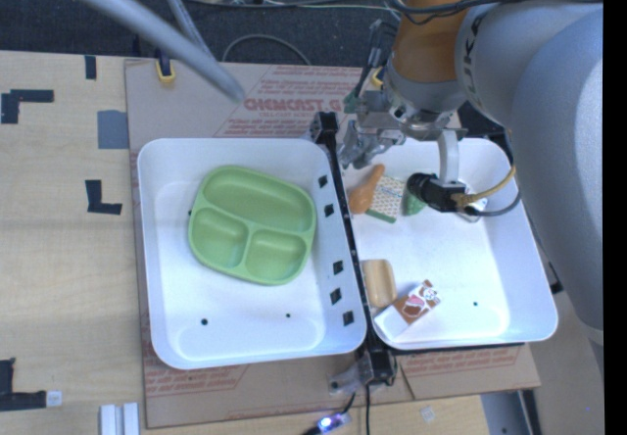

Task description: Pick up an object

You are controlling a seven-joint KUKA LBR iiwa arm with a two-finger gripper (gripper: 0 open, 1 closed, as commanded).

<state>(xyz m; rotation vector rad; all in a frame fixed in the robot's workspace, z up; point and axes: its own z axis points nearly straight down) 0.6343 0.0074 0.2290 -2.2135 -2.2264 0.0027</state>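
Note:
My gripper hangs low over the back left corner of the right bin, close to the divider between the bins. Just below it lies an orange wedge-shaped piece, touching a pale speckled green item on its right. The orange piece sits right at the gripper's tip; contact cannot be judged from here. Nearer the front of the same bin, a tan bread-like roll lies against the left wall, and a small brown and white packet rests beside it.
A green divided plate lies in the left bin. The black-clipped walls where the bins meet run just left of the gripper. The arm's bulk covers the right bin's back right part.

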